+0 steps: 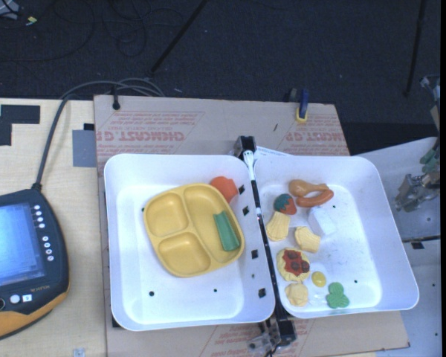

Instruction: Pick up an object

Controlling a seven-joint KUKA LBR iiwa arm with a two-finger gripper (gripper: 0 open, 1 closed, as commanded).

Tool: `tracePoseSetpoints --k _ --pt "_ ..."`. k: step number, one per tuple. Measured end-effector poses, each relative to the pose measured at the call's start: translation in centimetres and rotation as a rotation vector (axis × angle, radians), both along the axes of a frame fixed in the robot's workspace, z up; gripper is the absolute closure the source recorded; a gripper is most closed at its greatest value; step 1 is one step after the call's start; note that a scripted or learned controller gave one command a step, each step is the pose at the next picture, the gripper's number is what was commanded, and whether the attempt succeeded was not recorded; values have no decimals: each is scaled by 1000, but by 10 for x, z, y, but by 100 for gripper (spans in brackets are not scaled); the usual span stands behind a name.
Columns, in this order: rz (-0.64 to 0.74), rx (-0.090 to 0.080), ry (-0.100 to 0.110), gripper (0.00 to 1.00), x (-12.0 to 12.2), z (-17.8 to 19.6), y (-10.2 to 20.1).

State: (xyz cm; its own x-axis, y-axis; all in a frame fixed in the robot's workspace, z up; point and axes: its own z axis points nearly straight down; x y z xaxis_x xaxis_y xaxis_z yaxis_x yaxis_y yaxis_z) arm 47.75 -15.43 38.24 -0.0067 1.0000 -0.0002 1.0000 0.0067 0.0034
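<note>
Start at the right edge of the camera view: a pale metal assembly (pixel 415 189), probably the gripper, sits outside the right bin (pixel 390 199) and well apart from everything in it. It is small and blurred, so you cannot tell whether it is released or clenched, and nothing shows in its grasp.

The likely targets are the toy foods scattered loosely in the right bin, which leaves some room around each piece. These are an orange hot-dog-like piece (pixel 310 192), a white block (pixel 323 220), a pizza slice (pixel 293 262) and a green cluster (pixel 337 297).

In the left bin (pixel 126 274), a yellow divided plate (pixel 180 233) carries a green stick (pixel 227 230). An orange-red piece (pixel 224 187) is partly hidden behind its rim. A screen pendant (pixel 15 251) is cut off at the left.

The task looks not yet begun.
</note>
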Motion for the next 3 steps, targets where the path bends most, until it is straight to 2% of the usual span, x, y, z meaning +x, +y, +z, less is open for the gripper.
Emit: tracePoseSetpoints --k 1,2,3 --pt "-8 2 13 100 -2 -52 -25" --pt "1 1 3 100 0 2 57" --pt "-7 1 13 100 -1 -48 48"
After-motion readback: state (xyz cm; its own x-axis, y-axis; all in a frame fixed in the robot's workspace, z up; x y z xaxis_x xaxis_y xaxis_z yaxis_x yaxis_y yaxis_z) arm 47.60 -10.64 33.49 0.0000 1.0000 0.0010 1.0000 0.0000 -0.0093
